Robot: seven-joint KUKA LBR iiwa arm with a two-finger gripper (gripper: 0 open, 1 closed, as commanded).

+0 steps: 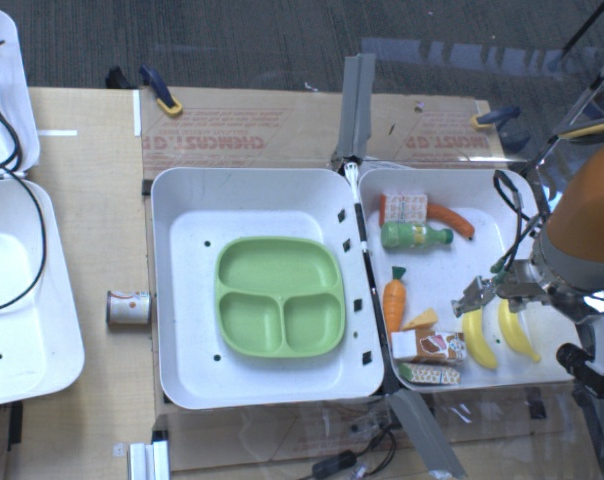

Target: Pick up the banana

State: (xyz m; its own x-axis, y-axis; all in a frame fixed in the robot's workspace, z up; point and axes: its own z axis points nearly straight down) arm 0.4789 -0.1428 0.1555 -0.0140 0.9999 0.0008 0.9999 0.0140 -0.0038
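Yellow banana [478,339] lay lower right of frame, in the right bin [437,176], a second one just beside it. Gripper [494,292] hovered above; grip state I couldn't tell. Judged it light, soft, bruisable; I'd grab mid-body, across the curve.

Camera: single, fixed above the bench, looking down at a slant. Distance: far enough to take in both white bins whole, the left bin [172,298] and the right bin [482,183]. Claw [492,293] stands at frame right, over the right bin.
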